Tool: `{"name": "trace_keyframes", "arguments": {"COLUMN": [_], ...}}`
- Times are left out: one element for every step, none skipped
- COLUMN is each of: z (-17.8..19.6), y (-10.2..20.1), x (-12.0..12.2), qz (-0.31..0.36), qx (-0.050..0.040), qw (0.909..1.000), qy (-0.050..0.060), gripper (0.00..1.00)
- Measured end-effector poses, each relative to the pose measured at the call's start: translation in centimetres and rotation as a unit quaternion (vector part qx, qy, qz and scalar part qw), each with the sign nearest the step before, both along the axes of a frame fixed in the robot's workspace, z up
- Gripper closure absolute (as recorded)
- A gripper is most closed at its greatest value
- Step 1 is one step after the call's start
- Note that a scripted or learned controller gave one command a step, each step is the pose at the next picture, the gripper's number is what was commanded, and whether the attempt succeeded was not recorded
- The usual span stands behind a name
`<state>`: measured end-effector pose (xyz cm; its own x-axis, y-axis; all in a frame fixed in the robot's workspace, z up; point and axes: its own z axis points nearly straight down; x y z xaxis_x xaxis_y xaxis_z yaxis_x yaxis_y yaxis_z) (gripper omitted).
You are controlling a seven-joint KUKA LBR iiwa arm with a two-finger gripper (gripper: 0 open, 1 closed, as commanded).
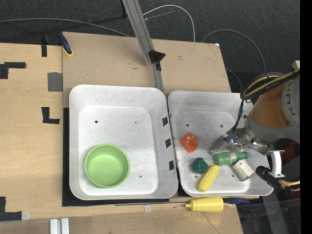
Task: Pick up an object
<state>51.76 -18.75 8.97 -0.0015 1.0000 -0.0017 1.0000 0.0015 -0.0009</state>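
The gripper (229,147) hung low over the right bin (195,101), toward its right edge. Whether it had closed on anything could not be told — a green object (225,158) lay just under it, touching or nearly so. A small white cylinder (242,169) sat just beside that, nearer the bin's front right corner. An orange piece (189,141) lay mid-bin, a dark green piece (199,165) and a yellow corn cob (208,177) toward the front edge. The left bin (117,94) carried a green bowl (107,165) in its front left corner.
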Motion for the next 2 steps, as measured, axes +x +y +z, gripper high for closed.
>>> {"name": "trace_keyframes", "arguments": {"z": [1.2, 7.5], "y": [0.1, -0.1], "x": [0.0, 0.4], "qz": [0.001, 0.000], "qx": [0.0009, 0.0000], "qw": [1.0000, 1.0000], "qy": [0.000, -0.003], "gripper": [1.00, 1.00]}}
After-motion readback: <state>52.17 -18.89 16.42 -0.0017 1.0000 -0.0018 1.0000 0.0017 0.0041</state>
